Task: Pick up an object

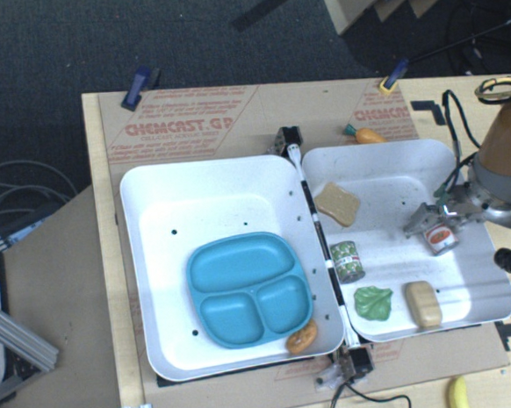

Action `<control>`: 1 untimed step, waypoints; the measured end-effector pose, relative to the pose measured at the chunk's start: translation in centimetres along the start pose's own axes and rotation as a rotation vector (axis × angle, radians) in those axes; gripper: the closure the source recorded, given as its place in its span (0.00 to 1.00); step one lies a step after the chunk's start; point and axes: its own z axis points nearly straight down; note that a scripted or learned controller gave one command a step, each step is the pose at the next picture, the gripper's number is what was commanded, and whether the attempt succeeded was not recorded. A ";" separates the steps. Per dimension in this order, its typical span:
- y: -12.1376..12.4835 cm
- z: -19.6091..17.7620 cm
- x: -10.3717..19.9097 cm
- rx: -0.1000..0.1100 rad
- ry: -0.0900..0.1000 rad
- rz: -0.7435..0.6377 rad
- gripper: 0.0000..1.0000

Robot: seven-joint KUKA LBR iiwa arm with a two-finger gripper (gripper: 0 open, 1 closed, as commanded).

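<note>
My gripper [430, 223] reaches in from the right and hangs low over the right side of the right bin [384, 164]. Right under it lies a small red and white object [441, 240], partly covered by the gripper; I cannot tell whether the two touch. The same bin holds a tan slice of bread [338, 204] at its upper left and a green can [345, 261] by its left wall. A green leafy piece [373, 303] and a tan bread roll [423, 303] sit near the front.
The left bin [150, 207] holds a blue divided plate [248, 287] and a brown pretzel-like item [302, 337] at its front right corner. An orange carrot [368, 134] lies on the bench behind the right bin. A banana [458, 395] lies at the front right.
</note>
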 end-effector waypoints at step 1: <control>0.1 -1.2 -0.1 -0.005 -0.002 0.000 1.00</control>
